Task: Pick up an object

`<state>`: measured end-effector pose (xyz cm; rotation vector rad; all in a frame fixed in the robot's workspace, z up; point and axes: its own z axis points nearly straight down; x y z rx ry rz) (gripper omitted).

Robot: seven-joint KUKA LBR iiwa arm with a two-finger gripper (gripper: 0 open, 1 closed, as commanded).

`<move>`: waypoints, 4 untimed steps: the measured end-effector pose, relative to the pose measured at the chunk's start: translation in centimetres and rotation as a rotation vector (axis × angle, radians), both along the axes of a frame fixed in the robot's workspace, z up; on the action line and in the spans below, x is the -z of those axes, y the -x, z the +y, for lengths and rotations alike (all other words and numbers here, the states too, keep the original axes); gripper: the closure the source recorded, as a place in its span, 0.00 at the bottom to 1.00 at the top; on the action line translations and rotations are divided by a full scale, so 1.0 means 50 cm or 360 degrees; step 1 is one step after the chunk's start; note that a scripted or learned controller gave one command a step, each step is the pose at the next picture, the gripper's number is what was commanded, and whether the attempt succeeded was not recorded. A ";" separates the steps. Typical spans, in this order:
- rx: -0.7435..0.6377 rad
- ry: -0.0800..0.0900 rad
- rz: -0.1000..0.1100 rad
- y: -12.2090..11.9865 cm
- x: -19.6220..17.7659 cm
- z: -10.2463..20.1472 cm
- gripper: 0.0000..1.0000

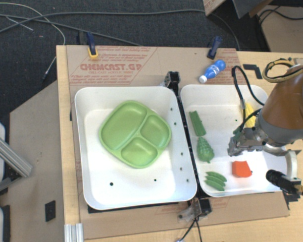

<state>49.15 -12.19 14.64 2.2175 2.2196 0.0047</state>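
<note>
In the right bin [219, 93] lie a long green vegetable [197, 123], a bumpy green vegetable [205, 149], a green pea pod [215, 180] and an orange block [241, 169]. A yellow item [249, 111] shows partly behind the arm at the bin's right side. My gripper [241, 146] hangs low over the right bin, just above the orange block and right of the bumpy vegetable. The arm's body hides the fingers from above. The left bin [86, 135] bears a green divided plate [135, 133].
A blue and white bottle [212, 71] lies on the cardboard behind the right bin. Blue clamps [92, 50] hold the cardboard at its far edge. Black cables [240, 87] loop over the right bin's back corner. The arm fills the right side.
</note>
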 end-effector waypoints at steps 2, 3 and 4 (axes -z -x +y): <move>-0.0001 0.0001 -0.0001 0.000 -0.160 -0.006 1.00; -0.0009 -0.0007 0.0012 -0.014 -0.142 0.110 1.00; -0.0008 -0.0007 0.0014 -0.012 -0.126 0.215 1.00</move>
